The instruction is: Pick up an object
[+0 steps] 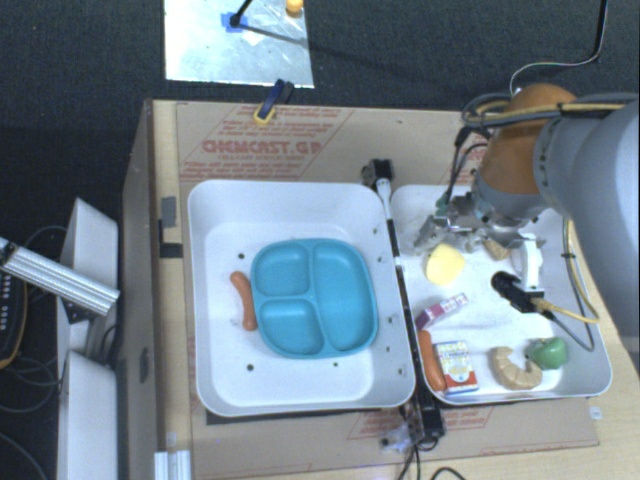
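My gripper (462, 230) hangs over the upper part of the right bin (600, 368); how my hand is set, I cannot tell. Just below it lies a round, smooth yellow lemon (445, 265). Lower in this bin are a pink tube (441, 311), a flat printed box (455, 361), a curved beige croissant (516, 368) and a green pepper (548, 351). The left bin (215, 268) holds a glossy blue tray (312, 297) with compartments, and a thin orange sausage (243, 300) beside it.

Even bright overhead light, soft shadows, slight blur
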### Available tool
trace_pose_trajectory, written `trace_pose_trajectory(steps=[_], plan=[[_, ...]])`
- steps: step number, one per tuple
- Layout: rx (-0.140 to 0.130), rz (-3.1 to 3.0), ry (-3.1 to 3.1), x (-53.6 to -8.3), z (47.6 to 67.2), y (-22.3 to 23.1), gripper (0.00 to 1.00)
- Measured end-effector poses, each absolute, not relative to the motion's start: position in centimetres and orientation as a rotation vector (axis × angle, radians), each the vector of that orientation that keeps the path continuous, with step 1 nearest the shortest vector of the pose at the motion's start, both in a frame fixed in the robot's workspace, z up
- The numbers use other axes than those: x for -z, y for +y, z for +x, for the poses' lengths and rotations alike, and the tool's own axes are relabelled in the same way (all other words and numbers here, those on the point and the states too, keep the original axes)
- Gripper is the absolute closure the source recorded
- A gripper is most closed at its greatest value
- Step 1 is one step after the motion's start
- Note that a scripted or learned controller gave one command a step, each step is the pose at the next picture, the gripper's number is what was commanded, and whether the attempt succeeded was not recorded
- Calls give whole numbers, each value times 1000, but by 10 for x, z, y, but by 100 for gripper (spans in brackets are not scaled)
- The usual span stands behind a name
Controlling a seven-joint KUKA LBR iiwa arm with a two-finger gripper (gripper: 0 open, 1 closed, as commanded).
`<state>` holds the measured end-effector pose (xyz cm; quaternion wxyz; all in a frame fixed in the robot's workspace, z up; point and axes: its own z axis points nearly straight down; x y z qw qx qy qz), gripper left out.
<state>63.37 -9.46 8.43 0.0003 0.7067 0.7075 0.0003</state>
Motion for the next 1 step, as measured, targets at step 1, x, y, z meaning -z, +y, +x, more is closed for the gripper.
trace_pose_trajectory(steps=[1], plan=[[-1,2220,2222,-85,617,-102,0]])
